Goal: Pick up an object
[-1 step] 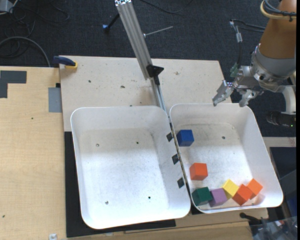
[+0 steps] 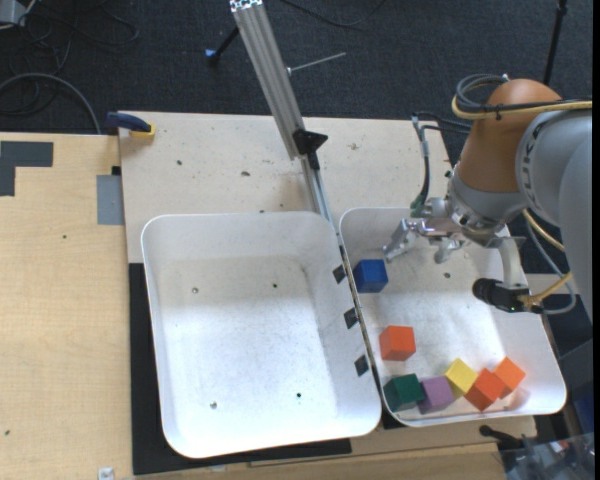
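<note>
**Six cubes, and we pick the nearest**

Our gripper (image 2: 421, 240) hangs over the right bin (image 2: 552, 368) with its fingers spread and nothing between them. The blue cube (image 2: 370, 275) sits just below and left of the fingertips, apart from the others near the bin's front. We should centre over it, square the fingers to its faces, then descend.

From my remote seat, both white bins (image 2: 242, 230) look like smooth plastic with a faint sheen, speckled with dark flecks; the bench (image 2: 50, 298) at left reads as pale matt wood, like plywood; the slanted rail (image 2: 272, 73) at top centre is brushed metal; the arm's orange band (image 2: 500, 133) is glossy; the little cubes (image 2: 397, 343) at lower right look matt.
</note>
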`<state>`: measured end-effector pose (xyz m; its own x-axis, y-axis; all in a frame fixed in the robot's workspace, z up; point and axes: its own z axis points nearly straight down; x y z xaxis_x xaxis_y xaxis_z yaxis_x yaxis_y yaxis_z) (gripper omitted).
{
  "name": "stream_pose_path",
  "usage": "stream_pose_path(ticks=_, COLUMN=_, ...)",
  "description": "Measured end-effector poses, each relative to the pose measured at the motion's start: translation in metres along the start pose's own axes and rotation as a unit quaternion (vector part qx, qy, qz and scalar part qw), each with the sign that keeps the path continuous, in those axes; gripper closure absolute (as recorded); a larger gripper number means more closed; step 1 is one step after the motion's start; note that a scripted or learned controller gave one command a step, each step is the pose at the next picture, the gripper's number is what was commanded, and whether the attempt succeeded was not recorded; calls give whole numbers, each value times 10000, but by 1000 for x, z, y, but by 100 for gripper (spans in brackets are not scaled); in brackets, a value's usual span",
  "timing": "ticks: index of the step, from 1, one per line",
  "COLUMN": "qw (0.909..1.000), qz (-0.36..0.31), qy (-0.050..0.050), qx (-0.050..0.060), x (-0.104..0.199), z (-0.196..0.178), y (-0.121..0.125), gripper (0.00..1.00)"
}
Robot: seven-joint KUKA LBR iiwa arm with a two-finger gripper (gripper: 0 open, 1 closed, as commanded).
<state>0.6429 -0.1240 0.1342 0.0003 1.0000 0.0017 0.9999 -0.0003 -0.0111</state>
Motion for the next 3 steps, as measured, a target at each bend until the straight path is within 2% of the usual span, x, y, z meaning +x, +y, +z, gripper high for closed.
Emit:
stream_pose_path(ticks=1, qw=10000, qz=6, qy=-7, qx=-30, x=-7, z=-23, y=-45, gripper=0)
stream_pose_path(ticks=2, qw=10000, qz=15, qy=2, qx=-47, x=16, z=-95, y=-128, gripper=0)
stream_pose_path(ticks=3, qw=10000, qz=-13, qy=-4, qx=-71, x=39, z=-162, y=-155, gripper=0)
